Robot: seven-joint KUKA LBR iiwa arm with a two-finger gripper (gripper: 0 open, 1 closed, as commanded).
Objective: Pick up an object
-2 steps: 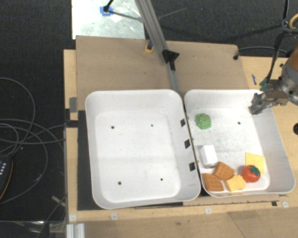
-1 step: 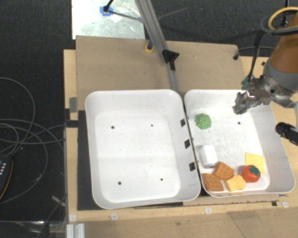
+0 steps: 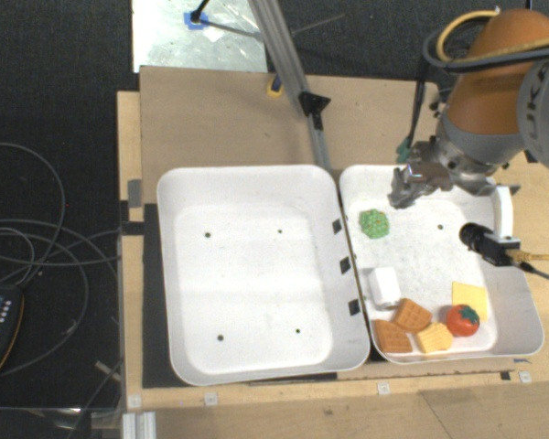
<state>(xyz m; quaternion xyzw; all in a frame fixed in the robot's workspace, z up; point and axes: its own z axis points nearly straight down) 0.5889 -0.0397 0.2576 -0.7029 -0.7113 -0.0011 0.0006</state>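
Arm [image 3: 503, 80] enters from the right of the view, orange band above the wrist, and hangs over the far part of the right bin [image 3: 531, 332]. Gripper [image 3: 404, 193] sits low over the bin's far-left area. Jaw state: cannot tell from this angle; the tips read as one dark grey mass, and nothing shows between them.

Objects, placed from the jaws:
- Green knobbly ball [image 3: 375, 223]: just beside the jaws, on the near-left side, resting on the bin floor. Apart from the gripper, not touching.
- White block [image 3: 383, 285]: further toward the near edge, close to the wall shared with the left bin.
- Waffle-like brown piece [image 3: 411, 315] and a second orange-brown piece [image 3: 392, 337]: near edge, well apart from the jaws, touching one another.
- Yellow-orange wedge [image 3: 435, 338]: near edge, touching the brown piece.
- Red tomato [image 3: 463, 319] with green top: near-right of the jaws, just beside the wedge.
- Yellow block [image 3: 470, 297]: just behind the tomato.

Left bin [image 3: 178, 190] lies left of the jaws, beside the right bin. Black clips [image 3: 344, 264] sit along the seam between the two bins.
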